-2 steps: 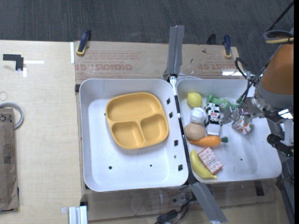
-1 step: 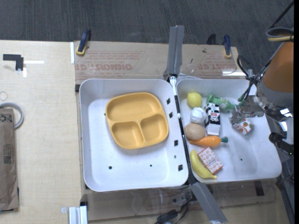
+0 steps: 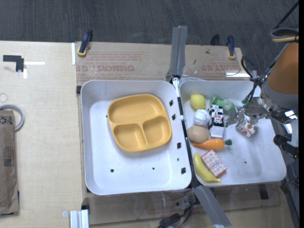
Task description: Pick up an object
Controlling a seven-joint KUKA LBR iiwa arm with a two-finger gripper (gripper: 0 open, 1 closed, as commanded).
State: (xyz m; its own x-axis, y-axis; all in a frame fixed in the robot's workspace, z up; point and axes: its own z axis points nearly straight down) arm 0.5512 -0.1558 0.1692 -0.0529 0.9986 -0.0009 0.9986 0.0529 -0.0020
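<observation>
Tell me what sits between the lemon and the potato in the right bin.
In the camera view, a small white ball-like object lies between the lemon and the potato, touching or nearly touching both.

We count two white bins: left bin (image 3: 92,141), right bin (image 3: 266,167). One yellow divided plate (image 3: 139,121). One lemon (image 3: 197,101), one potato (image 3: 198,134), one carrot (image 3: 211,144), one banana (image 3: 203,171). One white ball (image 3: 201,117). Small cartons: one cow-print (image 3: 217,115), one red (image 3: 214,163), one orange-and-white (image 3: 247,127). One green item (image 3: 221,101), possibly a packet, too blurred to name.
</observation>
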